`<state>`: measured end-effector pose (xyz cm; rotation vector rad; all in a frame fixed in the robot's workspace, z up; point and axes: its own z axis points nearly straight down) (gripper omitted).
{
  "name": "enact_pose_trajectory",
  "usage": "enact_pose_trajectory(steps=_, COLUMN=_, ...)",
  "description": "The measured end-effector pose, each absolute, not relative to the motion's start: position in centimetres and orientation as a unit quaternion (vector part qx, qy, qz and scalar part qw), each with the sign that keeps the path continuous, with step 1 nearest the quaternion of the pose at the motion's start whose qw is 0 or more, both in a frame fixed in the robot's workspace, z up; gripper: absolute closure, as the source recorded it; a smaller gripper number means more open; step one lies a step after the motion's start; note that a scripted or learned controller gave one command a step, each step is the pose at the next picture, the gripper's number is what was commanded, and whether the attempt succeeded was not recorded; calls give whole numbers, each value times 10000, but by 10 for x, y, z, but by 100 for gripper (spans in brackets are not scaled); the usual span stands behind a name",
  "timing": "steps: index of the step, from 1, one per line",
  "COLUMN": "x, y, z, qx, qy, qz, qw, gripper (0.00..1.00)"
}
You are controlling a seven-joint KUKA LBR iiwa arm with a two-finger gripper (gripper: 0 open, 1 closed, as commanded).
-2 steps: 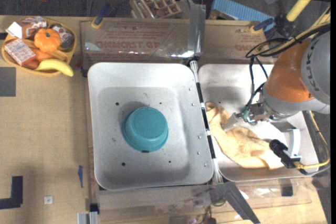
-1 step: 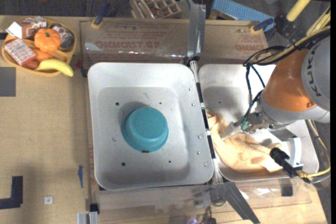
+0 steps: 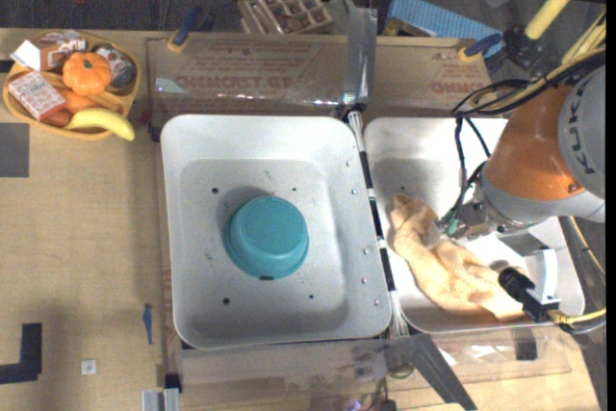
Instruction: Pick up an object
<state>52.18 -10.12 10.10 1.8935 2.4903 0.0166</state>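
A crumpled tan cloth (image 3: pixel 438 255) lies in the right bin (image 3: pixel 404 144), spread from its left wall toward the near right corner. My gripper (image 3: pixel 452 226) hangs low over the cloth's upper right part, under the grey and orange wrist (image 3: pixel 534 164). A teal bowl (image 3: pixel 268 236) sits upside down in the middle of the left bin (image 3: pixel 192 159).
A basket (image 3: pixel 19 101) with a small pumpkin, a banana and packets stands at the far left on the bench. Clear plastic walls rise behind both bins. A black cable and a yellow hose run near the arm at the right.
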Motion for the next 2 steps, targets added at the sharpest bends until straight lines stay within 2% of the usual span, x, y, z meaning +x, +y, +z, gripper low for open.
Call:
enact_pose_trajectory(steps=1, x=522, y=-102, z=101, qx=6054, qy=7958, qz=51, qw=67, gripper=0)
enact_pose_trajectory(steps=2, x=520, y=-107, z=91, qx=6006, qy=7995, qz=47, qw=51, gripper=0)
